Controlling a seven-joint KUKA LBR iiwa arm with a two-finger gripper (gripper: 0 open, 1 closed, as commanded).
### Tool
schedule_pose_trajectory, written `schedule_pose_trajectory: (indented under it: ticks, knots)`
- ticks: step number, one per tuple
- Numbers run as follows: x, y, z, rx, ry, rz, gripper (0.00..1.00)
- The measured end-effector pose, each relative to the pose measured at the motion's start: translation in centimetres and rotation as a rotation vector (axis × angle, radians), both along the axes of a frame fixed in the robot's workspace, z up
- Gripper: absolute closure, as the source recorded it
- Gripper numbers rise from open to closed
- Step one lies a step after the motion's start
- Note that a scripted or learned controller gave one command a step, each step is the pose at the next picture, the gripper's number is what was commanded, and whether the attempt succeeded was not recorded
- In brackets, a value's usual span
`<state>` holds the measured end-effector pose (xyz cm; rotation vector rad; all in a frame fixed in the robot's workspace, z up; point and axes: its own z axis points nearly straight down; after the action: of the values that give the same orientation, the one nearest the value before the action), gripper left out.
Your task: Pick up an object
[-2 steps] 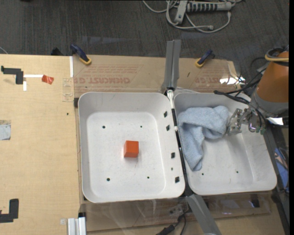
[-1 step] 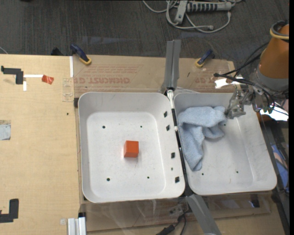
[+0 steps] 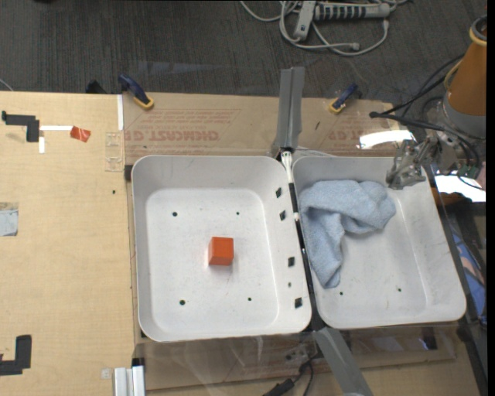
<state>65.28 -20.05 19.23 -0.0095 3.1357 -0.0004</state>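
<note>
Nearest the camera, the front rims of two white bins sit side by side on the bench, the left bin and the right bin meeting at a hinged seam in the middle. Farther in, an orange block lies flat on the floor of the left bin, roughly at its centre and apart from every wall. Across the seam, a pale blue cloth lies crumpled in the right bin, bunched against that bin's left wall and spreading toward its far side, one fold trailing down toward the near side. Beyond the cloth, the claw hangs over the far right corner of the right bin, just past the cloth's far right edge and not visibly touching it; whether its fingers are spread or closed cannot be told, and nothing is seen between them. The block is well apart from the claw, in the other bin. Farthest back, cables lie on the dark floor.
</note>
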Motion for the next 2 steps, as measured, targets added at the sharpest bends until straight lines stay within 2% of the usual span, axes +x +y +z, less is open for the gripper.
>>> schedule_pose_trajectory:
  ticks: [1,2]
  knots:
    - [0.8,-2.1,-1.2,0.0,0.0,0.103,1.0]
    - [0.8,-2.0,-2.9,0.0,0.002,0.278,1.0]
